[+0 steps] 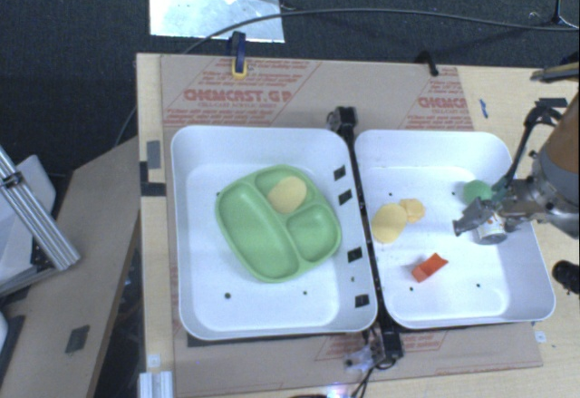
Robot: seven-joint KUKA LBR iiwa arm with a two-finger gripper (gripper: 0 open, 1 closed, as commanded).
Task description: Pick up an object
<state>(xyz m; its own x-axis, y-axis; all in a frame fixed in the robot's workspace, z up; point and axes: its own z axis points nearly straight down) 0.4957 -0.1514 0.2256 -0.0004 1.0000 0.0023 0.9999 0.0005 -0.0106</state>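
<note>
In the right bin (435, 315) lie two pale yellow pieces, a larger one (390, 223) and a smaller one (412, 208) touching it. An orange-red block (430, 266) sits toward the bin's front. A small green object (477, 191) rests near the right side. My gripper (473, 226) hangs low over the right bin, just below the green object and to the right of the yellow pieces. Nothing shows between its tips. The arm enters from the right edge.
The left bin (208, 296) holds a green divided plate (263, 247) with a yellow piece (288, 195) in its upper compartment. A black divider (355, 215) separates the bins. Cardboard (272, 92) lies under both. A cable crosses behind.
</note>
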